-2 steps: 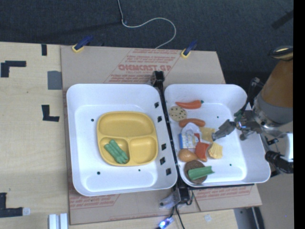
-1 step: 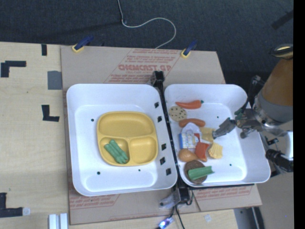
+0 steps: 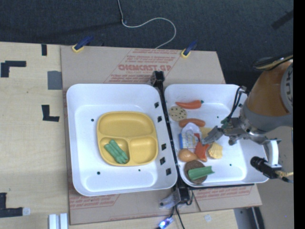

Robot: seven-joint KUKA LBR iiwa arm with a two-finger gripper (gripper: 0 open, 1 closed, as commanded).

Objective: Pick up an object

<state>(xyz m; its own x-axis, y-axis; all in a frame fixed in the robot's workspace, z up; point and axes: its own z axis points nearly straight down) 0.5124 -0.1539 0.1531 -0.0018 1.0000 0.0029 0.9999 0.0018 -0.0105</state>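
the arm (image 3: 269, 101) is being seen reaching in from the right, its orange band lying over the right bin's (image 3: 224, 92) far right side and its grey wrist being angled down and leftward. the tool (image 3: 213, 134) is being held low inside the right bin, its dark fingers pointing left toward the pile of toy food. whether the fingers are being held apart or closed cannot be told, and nothing is being seen clearly between them.

the pile is being kept in the left half of the right bin. an orange-red carrot-like piece (image 3: 189, 104) is lying near the bin's far wall, with a speckled cookie (image 3: 177, 112) just beside it on the left. an orange sausage shape (image 3: 192, 123) is lying below these. a clear packet with blue print (image 3: 188, 137) is resting in the middle of the pile, just left of the tool. a red piece (image 3: 202, 150) and a yellow corn-like piece (image 3: 215, 151) are lying touching each other just below the tool. an orange rounded piece (image 3: 186, 154) is sitting to their left, and a brown round piece with a green item across it (image 3: 197, 171) is lying nearest the bin's front wall.

in the left bin (image 3: 78, 128) a yellow divided plate (image 3: 128, 125) is resting, with green bean pods (image 3: 116, 150) lying in its lower left compartment. both bins are being carried on a cardboard sheet (image 3: 95, 66) on the counter (image 3: 24, 128).
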